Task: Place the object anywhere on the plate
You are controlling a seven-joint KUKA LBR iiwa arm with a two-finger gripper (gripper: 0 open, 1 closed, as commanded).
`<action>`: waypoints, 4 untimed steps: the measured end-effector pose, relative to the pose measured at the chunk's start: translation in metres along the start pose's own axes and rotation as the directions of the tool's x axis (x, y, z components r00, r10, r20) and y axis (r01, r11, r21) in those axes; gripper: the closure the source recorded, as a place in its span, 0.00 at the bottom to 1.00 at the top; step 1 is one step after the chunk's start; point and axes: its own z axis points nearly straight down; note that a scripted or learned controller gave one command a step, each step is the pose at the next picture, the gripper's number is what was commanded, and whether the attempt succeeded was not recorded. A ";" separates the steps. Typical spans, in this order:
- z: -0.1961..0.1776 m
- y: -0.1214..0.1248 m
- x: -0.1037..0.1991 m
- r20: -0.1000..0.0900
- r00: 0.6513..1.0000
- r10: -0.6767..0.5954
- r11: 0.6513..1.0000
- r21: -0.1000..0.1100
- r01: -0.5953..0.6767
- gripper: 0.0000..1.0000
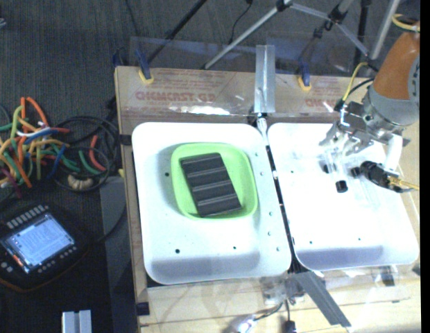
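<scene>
Camera view: block (210,184) lies on plate (213,181); gripper (340,159) over right bin's (354,241) far edge, finger state indeterminate; retreat upward cleanly.

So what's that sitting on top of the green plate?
A dark ridged block lies flat on the green plate, inside the left bin. The block covers the plate's middle, so what lies beneath it cannot be seen.
</scene>
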 end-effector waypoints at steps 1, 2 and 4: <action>0.000 0.000 0.000 0.000 1.000 0.000 1.000 0.000 0.000 0.00; -0.019 -0.061 -0.024 -0.005 0.992 0.123 0.992 0.001 -0.123 0.00; -0.120 -0.042 -0.022 -0.003 0.962 0.272 0.962 -0.001 -0.272 0.00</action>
